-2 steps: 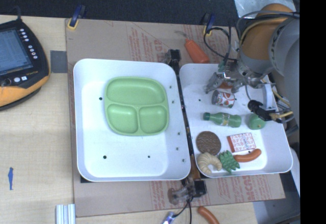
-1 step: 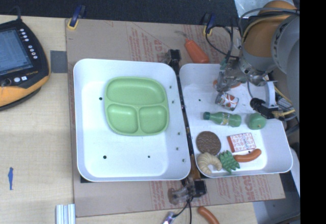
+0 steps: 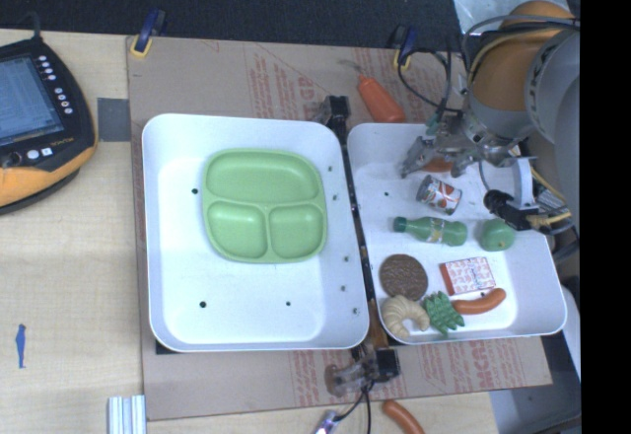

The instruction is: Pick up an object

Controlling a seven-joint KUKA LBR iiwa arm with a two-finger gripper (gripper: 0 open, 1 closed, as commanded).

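My gripper [image 3: 437, 158] hangs over the far end of the right bin [image 3: 537, 328], just above a crumpled silver and red wrapper [image 3: 439, 193]. Nearer in the same bin lie a green bottle [image 3: 431, 229] on its side, a green round fruit [image 3: 498, 236], a brown cookie [image 3: 403, 275], a red and white packet [image 3: 466, 275], a sausage [image 3: 479, 301], a croissant [image 3: 403, 314] and a green leafy piece [image 3: 443, 312]. I see nothing clearly gripped.
The left bin [image 3: 173, 304] holds a green divided plate [image 3: 264, 203]. An orange carrot [image 3: 380, 100] lies on the cardboard behind the bins, and another orange piece [image 3: 404, 415] at the front. A teach pendant [image 3: 35, 116] sits at the far left.
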